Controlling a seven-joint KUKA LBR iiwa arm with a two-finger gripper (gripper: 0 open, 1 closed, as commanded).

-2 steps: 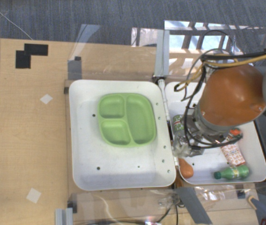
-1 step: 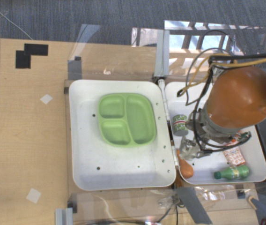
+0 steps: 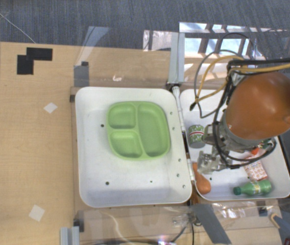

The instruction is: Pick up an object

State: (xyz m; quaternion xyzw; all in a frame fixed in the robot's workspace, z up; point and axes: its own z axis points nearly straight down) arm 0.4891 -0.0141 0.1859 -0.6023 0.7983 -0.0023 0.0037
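Judging by its rounded, smooth, likely slippery shape, the orange object (image 3: 202, 182) is best gripped mid-body; the gripper's (image 3: 209, 163) state cannot be told.

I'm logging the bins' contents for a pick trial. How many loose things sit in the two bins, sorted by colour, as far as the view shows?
Green: 3 - divided plate, bottle, small can
Orange: 1 - carrot-like piece
Red and white: 1 - packet
Total: 5 visible; the arm hides part of the right bin, so more may lie beneath it.
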